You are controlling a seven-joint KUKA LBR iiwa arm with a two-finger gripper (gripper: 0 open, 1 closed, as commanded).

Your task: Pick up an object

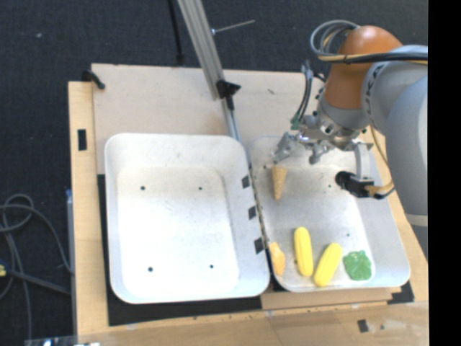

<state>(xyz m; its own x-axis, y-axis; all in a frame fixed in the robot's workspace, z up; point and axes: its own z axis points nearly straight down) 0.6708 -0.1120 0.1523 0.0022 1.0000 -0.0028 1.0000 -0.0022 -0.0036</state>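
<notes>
The right bin [374, 225] holds a tan cone [278, 182] near its far left, lying with the tip pointing toward the front. Along the front lie two yellow pieces [303, 251] [328, 263], a green lump [357, 265] and a small orange piece [276, 258] against the left wall. My gripper [299, 152] hangs over the far end of this bin, just behind and to the right of the cone. Its two fingers are spread open with nothing between them.
The left bin [180, 215] sits beside the right one, sharing a narrow divide. A slanted metal pole [205, 42] with a black clamp rises from behind the bins, close to the left of the gripper. A black cable fitting [353, 184] hangs off the wrist.
</notes>
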